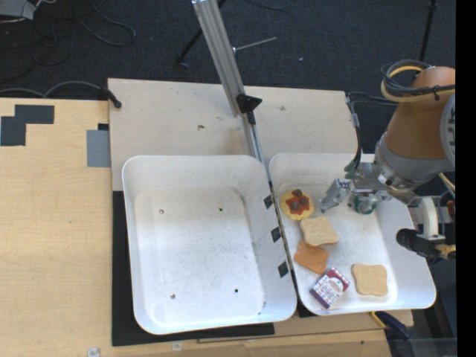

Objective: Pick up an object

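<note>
Your left bin sits beside the right bin. In the right one you see a small pizza, a bread slice, an orange piece, a red and white packet with writing too small to read, and a toast. Your claw hangs just right of the pizza with nothing in it; how wide it is, you cannot tell
</note>
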